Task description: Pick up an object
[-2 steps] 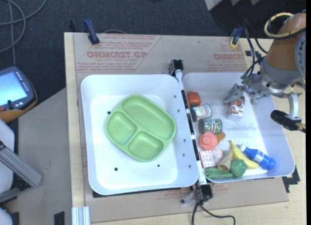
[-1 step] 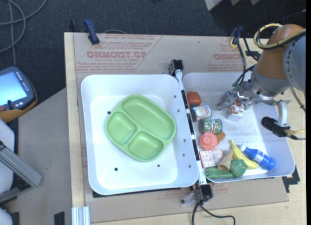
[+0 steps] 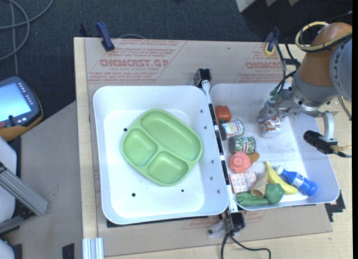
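Objects for picking: a cluster of small toy groceries along the left and lower sides of the right bin (image 3: pixel 313 140).

Tool (image 3: pixel 272 119): low over the upper middle of the right bin, at or just above a small red-and-white item (image 3: pixel 272 125). How far it is open, and whether it has hold of that item, cannot be told from this angle.

Nearest neighbours, to the tool's left: red block (image 3: pixel 223 112), white-labelled can (image 3: pixel 232 127), green-labelled can (image 3: pixel 244 144), pink round piece (image 3: pixel 240 162).

Lower edge of same bin: red-and-white packet (image 3: pixel 241 182), cone (image 3: pixel 259 184), banana (image 3: pixel 278 178), green pepper (image 3: pixel 273 193), green pod (image 3: pixel 250 199), blue bottle (image 3: pixel 297 180).

Left bin (image 3: pixel 106 140): one green divided tray (image 3: pixel 162 147), lying flat, well apart from the tool.

Worktop (image 3: pixel 168 56): cardboard-lined, clamped at the back corners.

Risks, as judged: the item under the tool is small and lies low, so the close may slip off it or pinch only an edge; lifting then would drop it. A grasp in the crowded lower row could catch two items.
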Motion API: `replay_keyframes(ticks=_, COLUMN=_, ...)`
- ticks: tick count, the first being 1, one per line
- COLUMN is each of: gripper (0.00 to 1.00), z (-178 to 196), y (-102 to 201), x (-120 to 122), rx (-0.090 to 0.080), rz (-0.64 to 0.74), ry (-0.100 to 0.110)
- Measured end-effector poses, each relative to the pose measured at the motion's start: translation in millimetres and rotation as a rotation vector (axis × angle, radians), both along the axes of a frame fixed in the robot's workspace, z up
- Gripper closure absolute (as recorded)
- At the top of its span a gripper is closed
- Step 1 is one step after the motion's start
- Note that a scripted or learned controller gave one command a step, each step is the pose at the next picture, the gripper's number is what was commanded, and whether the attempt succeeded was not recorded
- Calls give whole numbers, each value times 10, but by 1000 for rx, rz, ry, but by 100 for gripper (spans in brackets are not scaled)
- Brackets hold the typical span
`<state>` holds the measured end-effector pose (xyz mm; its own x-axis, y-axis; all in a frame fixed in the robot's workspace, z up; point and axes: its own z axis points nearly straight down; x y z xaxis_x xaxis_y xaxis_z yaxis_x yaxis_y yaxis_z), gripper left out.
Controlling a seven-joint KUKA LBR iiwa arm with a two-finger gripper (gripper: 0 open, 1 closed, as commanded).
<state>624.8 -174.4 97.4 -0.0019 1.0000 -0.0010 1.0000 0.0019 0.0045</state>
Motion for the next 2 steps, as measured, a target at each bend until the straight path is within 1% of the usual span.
replay_keyframes(ticks=1, gripper=100, z=-99, y=472, x=74, rx=-5, rz=-3, ry=22)
replay_keyframes(ticks=2, gripper=100, z=956, y=1239, x=-429, rx=-1, rz=-1, ry=-6)
